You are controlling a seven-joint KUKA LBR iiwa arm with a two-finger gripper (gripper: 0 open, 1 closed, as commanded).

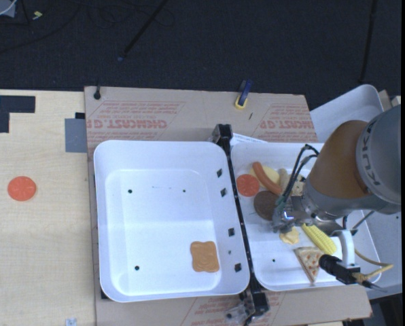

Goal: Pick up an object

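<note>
The right bin [277, 270] holds a heap of toy food: a red tomato slice [247, 185], a hot dog sausage [266, 176], a dark brown patty [263, 204], a yellow corn cob [318, 238], a small yellow piece [290, 236] and a pizza wedge [309, 261]. My gripper [284, 221] reaches down from the right into this heap, just right of the patty and above the small yellow piece. The wrist hides its fingertips. In the left bin [121, 161] a tan toast-like piece [204, 256] lies near the front right corner.
The grey arm with its orange band [345, 165] covers the right bin's far right side. A black clip [222, 133] sits where the bins meet at the back. An orange disc [22, 188] lies on the wooden bench at left. A blue and yellow clamp [242, 95] holds the cardboard's rear edge.
</note>
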